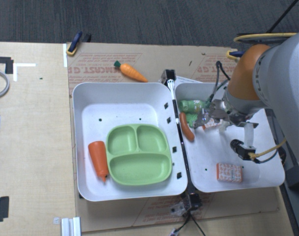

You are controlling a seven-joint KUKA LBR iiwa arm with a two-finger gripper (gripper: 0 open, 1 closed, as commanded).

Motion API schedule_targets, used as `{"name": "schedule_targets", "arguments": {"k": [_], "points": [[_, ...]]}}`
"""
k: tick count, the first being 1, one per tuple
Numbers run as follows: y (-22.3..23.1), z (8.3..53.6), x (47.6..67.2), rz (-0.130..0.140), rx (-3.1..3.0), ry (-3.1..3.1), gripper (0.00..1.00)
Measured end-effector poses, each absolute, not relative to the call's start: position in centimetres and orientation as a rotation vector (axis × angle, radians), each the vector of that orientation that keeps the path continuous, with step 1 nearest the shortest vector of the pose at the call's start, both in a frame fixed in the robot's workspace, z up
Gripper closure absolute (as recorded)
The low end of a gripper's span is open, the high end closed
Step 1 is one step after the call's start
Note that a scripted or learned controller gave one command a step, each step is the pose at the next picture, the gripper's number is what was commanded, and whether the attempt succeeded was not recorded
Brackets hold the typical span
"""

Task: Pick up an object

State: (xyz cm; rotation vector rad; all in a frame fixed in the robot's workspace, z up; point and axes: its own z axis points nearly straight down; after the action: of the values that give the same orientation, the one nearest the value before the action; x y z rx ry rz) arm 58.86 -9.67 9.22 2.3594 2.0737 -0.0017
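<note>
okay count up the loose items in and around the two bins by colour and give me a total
Orange: 3: carrot on the cardboard, carrot in the left bin, sausage-like piece in the right bin
Green: 2: divided plate, packet
Pink-red: 1: packet
Total: 6

Red print runs across the cardboard sheet [102, 63] under the bins, near the bench's far edge, upside down and too blurred to read surely.
</note>
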Motion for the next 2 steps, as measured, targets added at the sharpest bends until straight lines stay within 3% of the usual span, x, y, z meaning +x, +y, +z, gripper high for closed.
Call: {"name": "schedule_targets", "arguments": {"k": [1,2], "points": [[-9.67,9.22,58.86,-0.002,2.36,2.073,0.0],[-9.54,9.22,59.45,-0.001,1.939,2.472,0.0]]}}
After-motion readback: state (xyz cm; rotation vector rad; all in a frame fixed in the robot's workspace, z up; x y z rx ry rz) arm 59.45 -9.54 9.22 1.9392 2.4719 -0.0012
